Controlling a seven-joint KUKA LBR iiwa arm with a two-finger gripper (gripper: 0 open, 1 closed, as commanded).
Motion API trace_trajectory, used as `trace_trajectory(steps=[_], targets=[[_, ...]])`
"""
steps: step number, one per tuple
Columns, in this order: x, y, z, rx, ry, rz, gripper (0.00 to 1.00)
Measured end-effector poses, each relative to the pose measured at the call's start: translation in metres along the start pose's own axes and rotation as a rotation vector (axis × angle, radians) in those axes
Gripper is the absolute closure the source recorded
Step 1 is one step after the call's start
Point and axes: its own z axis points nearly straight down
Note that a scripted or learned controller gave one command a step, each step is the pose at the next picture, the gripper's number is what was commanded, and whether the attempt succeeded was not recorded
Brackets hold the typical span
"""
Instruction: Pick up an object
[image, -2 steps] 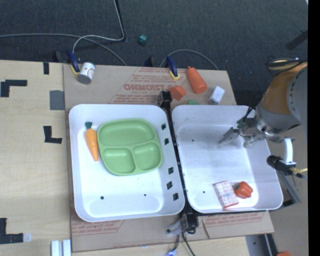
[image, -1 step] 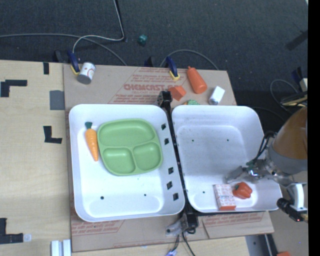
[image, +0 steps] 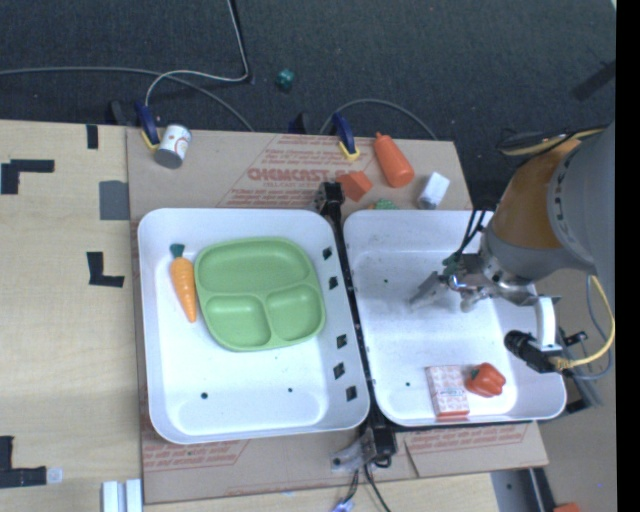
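My gripper (image: 446, 296) hangs over the middle of the right bin (image: 400, 250), open, with nothing between its fingers. A red pepper-like toy (image: 487, 380) and a pink-and-white box (image: 447, 390) lie side by side near that bin's front edge, below the gripper and apart from it. In the left bin (image: 160, 360) a green divided plate (image: 262, 293) lies flat, with a toy carrot (image: 183, 284) along its left side.
Behind the bins on the cardboard lie an orange bottle (image: 393, 160), an orange block (image: 357, 185), a white cube (image: 434, 188) and a small can (image: 173, 145). Black clips sit along the wall between the two bins (image: 345, 320). Cables run across the dark floor at the back.
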Motion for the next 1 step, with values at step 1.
trace_trajectory(steps=[1], targets=[[0.0594,0.0027,-0.0303,0.001,0.0,0.0,0.0]])
